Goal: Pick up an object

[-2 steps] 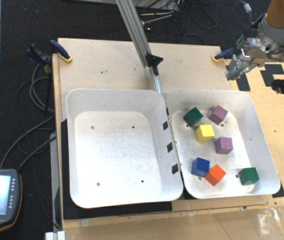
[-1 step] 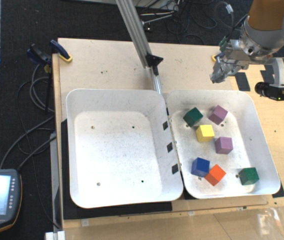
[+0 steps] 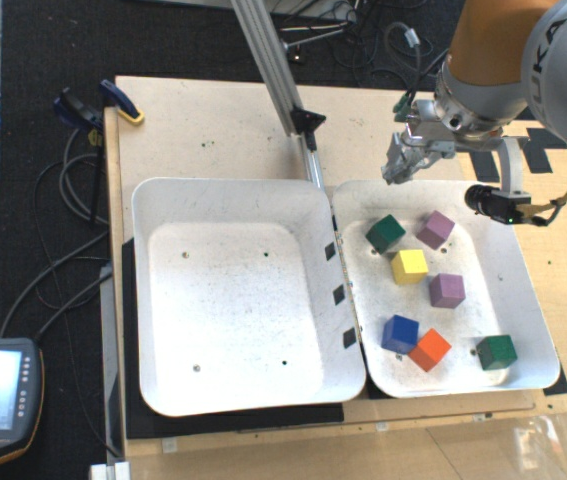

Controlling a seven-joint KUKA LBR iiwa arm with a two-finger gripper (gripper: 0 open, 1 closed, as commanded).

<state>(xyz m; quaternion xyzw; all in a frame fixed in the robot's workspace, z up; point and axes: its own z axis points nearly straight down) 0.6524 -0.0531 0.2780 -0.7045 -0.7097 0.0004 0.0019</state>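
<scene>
The right bin [image 3: 523, 298] holds several small cubes: a dark green one [image 3: 385, 234], a purple one [image 3: 436, 230], a yellow one [image 3: 410, 266], a second purple one [image 3: 447, 290], a blue one [image 3: 400, 334], an orange one [image 3: 430, 350] and another green one [image 3: 496, 352]. My gripper [image 3: 400, 171] hangs above the bin's back edge, up and to the right of the dark green cube. Nothing shows between its fingers, and their state is too small to read.
The left bin [image 3: 163, 268] stands beside the right one on the wooden bench. A slanted metal pole [image 3: 268, 53] runs down to the gap between the bins at the back. A blue and yellow clamp [image 3: 98, 108] sits at the bench's back left corner.
</scene>
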